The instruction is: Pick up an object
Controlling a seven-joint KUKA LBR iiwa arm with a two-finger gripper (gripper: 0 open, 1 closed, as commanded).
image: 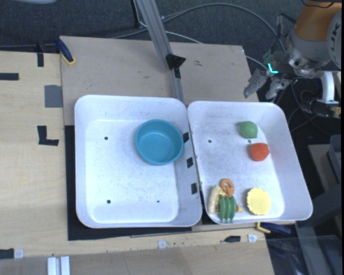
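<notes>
Small round red plastic toy fruit (259, 151) sits at three o'clock in the right white bin (286, 171), likely light, stiff, slippery; grip across its middle. Jaws apart, empty.

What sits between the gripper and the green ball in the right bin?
In the camera view, just the right bin's far rim and bare white floor lie between the gripper and the green ball; no object intervenes.
</notes>
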